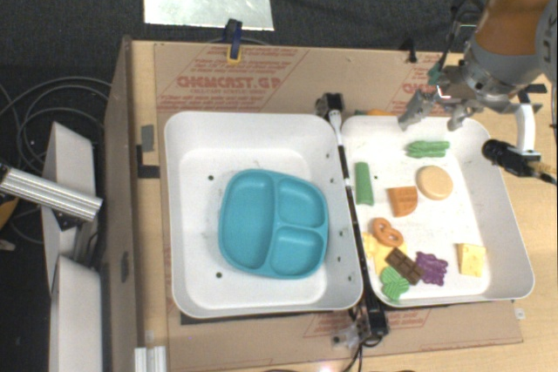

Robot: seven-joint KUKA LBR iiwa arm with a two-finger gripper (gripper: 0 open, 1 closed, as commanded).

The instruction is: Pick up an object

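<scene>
The right bin (504, 213) holds several toy foods. Among them are a green pea pod (427, 149), a round beige cookie (434, 182), a green stick (363, 183), an orange wedge (402, 200), an orange pretzel (387, 233), a brown chocolate bar (403, 262), purple grapes (431, 267) and a yellow cheese piece (471, 259). My gripper (434, 115) hangs over the bin's far edge, just beyond the pea pod. It is open, with nothing between its fingers (412, 111).
The left bin (196, 179) holds a blue divided plate (273, 222). A black clamp (331, 106) sits where the bins meet at the far side. A black part (501, 154) juts over the right bin's right rim.
</scene>
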